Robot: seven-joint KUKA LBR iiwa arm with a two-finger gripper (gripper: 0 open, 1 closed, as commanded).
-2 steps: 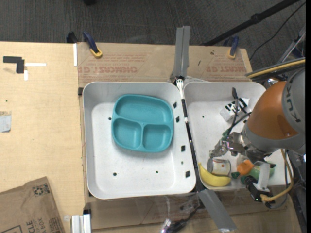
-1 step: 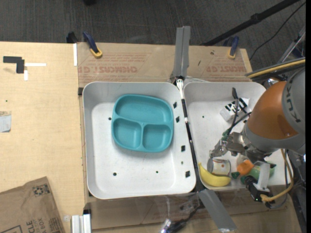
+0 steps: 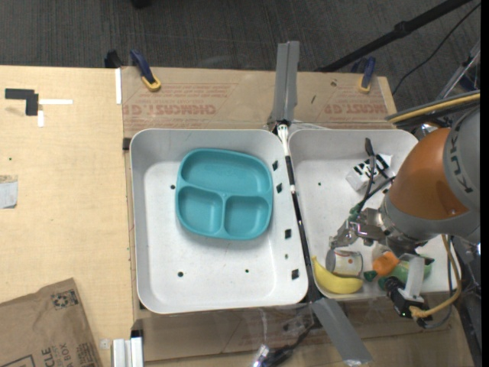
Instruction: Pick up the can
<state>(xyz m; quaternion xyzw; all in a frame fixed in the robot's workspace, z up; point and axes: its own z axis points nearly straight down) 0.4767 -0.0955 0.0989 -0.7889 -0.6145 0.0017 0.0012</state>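
In the right bin [image 3: 321, 147], one can [image 3: 345, 261], one banana [image 3: 336, 280]; jaws' state unclear.

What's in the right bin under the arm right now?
The right bin holds the can lying beside a banana, with an orange item nearby. The arm covers the rest of that corner, so anything beneath it can't be told.

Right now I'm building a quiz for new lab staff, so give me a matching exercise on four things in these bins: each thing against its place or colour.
Things:
1. divided plate
2. can
3. banana
4. arm's band

Descriptions:
A. yellow, at the right bin's near edge
B. orange, over the right bin
C. teal, in the left bin
D. lying in the right bin, just above the banana

Pairs: 1-C, 2-D, 3-A, 4-B
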